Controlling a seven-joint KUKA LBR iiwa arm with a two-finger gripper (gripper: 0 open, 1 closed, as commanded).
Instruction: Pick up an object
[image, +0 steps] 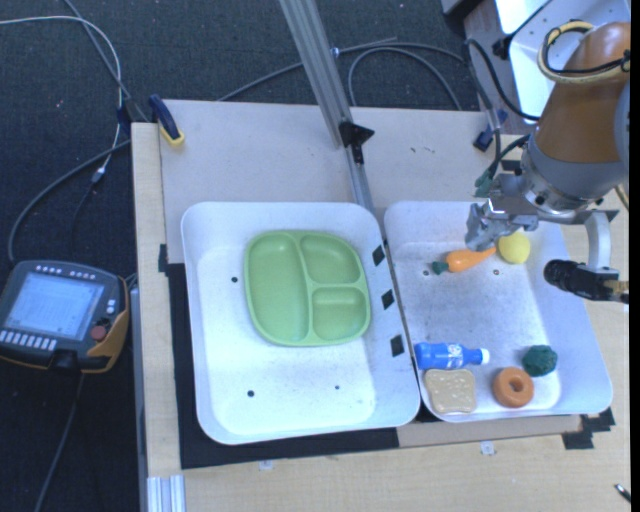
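In the right bin (560, 330) an orange carrot with a green tip (462, 261) lies near the back, with a yellow lemon (514, 248) just to its right. My gripper (484, 236) hangs over the back of this bin, directly above the carrot's right end and close to the lemon. Whether it touches the carrot is unclear. Toward the front of the bin lie a blue bottle with a white cap (450, 354), a tan slice of toast (450, 391), an orange donut (513, 387) and a dark green lump (540, 359).
The left bin (215, 380) holds a light green divided plate (308, 287). A metal pole (330, 80) slants down to the gap between the bins. A teach pendant (60, 315) lies off the bench at the left.
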